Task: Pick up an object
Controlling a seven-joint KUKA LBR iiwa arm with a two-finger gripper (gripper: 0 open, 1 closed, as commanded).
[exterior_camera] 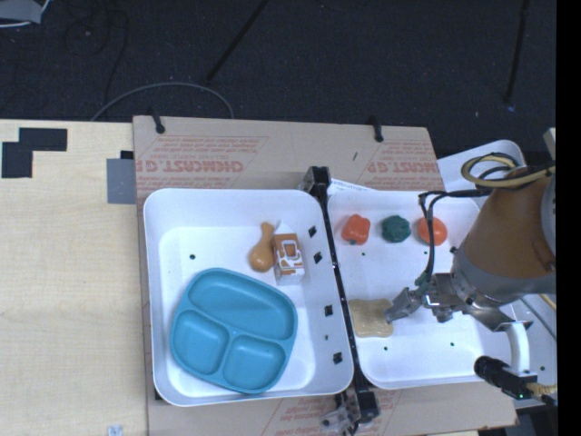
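You see the two-finger gripper [406, 304] low beside the flat beige pad [370, 319] — fingers' state unclear, nothing lifted yet, pick-up still to do.

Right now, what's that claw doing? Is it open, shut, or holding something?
Claw: cannot be told whether open or shut. It sits low in the right bin, beside the beige item; nothing shows as held.

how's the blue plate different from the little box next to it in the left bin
The blue plate is much larger than the little box. The plate is plain blue with three sections; the box is white and brown. The plate lies flat and low; the box stands taller. Both sit in the left bin.
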